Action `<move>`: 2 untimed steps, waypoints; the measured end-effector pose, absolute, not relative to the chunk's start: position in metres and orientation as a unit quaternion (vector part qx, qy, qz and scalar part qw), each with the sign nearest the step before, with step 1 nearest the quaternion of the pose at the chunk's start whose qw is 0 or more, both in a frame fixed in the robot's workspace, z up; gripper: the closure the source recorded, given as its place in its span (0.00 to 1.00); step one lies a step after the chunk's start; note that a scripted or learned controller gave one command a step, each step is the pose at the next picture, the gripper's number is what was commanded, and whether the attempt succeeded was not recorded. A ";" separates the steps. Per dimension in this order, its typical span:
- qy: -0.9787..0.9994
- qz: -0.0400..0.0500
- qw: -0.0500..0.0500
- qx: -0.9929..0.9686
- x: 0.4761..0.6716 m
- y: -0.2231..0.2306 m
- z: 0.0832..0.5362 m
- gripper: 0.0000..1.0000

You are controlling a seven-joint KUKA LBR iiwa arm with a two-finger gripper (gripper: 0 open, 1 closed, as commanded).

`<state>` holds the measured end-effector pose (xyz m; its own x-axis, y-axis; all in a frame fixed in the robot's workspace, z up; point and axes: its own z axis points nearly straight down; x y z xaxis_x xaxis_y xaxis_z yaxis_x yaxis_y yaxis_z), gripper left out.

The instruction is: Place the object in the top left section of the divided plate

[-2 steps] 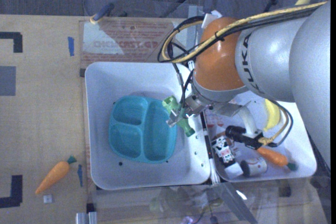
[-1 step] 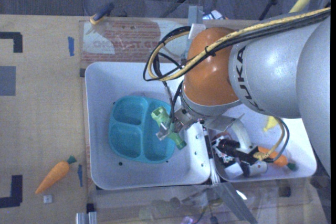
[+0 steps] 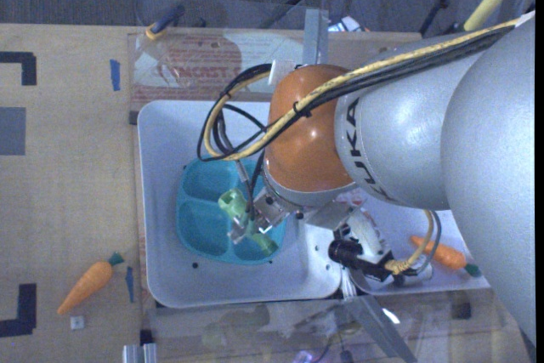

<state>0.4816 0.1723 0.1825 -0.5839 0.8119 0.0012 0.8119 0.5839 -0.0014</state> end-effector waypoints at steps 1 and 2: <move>-0.892 0.000 0.001 -0.451 0.479 0.106 0.150 1.00; -0.902 0.000 0.000 -0.432 0.479 0.144 0.210 1.00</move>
